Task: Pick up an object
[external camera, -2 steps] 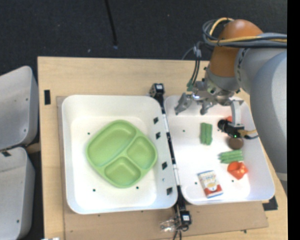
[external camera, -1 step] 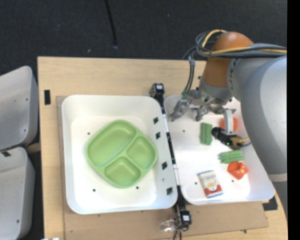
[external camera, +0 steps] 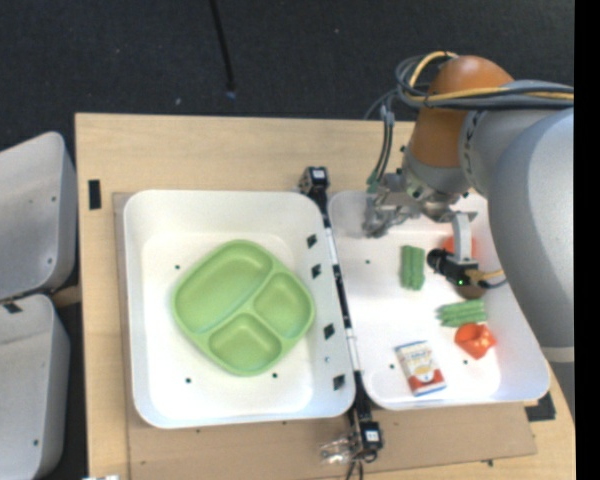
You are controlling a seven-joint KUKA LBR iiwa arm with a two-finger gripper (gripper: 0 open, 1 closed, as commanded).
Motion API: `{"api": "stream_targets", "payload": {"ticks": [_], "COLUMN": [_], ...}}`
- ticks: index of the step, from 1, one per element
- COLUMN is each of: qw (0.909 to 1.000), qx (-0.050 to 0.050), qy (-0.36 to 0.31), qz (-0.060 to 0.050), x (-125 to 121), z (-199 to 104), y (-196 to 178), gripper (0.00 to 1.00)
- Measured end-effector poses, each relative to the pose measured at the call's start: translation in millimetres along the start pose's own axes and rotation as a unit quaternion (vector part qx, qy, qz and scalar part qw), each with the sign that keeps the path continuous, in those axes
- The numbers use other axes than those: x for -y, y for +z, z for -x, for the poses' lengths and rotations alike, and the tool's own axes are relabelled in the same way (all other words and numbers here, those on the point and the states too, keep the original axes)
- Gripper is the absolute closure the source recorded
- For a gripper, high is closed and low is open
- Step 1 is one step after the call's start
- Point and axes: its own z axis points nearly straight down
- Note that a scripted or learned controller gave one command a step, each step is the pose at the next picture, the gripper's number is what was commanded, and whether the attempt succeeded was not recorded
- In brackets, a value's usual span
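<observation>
A pale wooden worktop (external camera: pixel 220 153) carries two shallow white bins side by side. In the left bin (external camera: pixel 140 368) a light green plate (external camera: pixel 242 306) with three compartments lies flat near the middle, turned at a slant.

The grey arm (external camera: pixel 450 118), with its orange band, reaches in from the right and bends down over the far end of the right bin (external camera: pixel 380 298). Its pincer (external camera: pixel 378 218) hangs at the bin's far left corner, and from here I cannot tell whether it is wide or narrow.

The things to pick lie in the right bin. A short green stick (external camera: pixel 411 267) lies just near of the pincer, a little to its right and apart from it. Further right and nearer is a flat green piece (external camera: pixel 462 313), with an orange-red piece (external camera: pixel 475 340) just beside it on the near side. A small printed box (external camera: pixel 420 368) lies close to the bin's near edge, left of the orange-red piece.
</observation>
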Motion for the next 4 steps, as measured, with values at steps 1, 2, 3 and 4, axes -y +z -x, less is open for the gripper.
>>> {"api": "stream_targets", "payload": {"ticks": [1,2,3,4], "qw": [1.0,1.0,1.0,1.0], "qx": [-0.001,-0.001,-0.001,-0.002], "qy": [0.002,0.003,0.0,-0.001], "qz": [0.001,0.001,0.002,-0.001], "x": [0.0,1.6,0.3,6.6], "z": [3.8,9.0,10.7,-36.7], "y": [-64.8,-128.8,-180.1,-183.0], "gripper": [1.0,1.0,1.0,1.0]}}
